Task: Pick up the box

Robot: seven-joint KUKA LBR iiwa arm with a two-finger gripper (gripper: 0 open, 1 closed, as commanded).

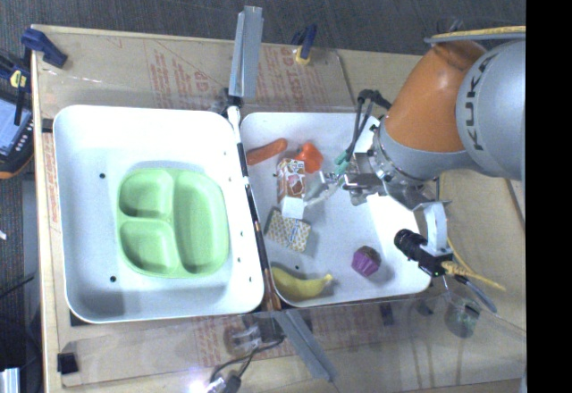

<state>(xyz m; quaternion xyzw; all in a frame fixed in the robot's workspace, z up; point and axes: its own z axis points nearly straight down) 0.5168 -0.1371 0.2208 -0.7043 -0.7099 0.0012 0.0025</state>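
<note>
- The grey KUKA arm [465,114], with its orange band, is reaching in from the right over the right bin [393,137].
- The gripper [315,188] is hanging low over the left-centre of that bin, with a small white box [293,207] sitting right at its tip; how far the tool is open, and whether it is gripping anything, cannot be told.
- A patterned packet [290,177] is lying just above the white box, and a checkered packet [290,231] just below it.
- An orange carrot-like piece [265,151] and an orange-red item [309,156] are lying near the bin's top.
- A banana [302,282] and a purple cup [365,262] are resting near the bottom edge.
- The left bin [80,204] is holding a green 3-compartment tray [172,221].
</note>
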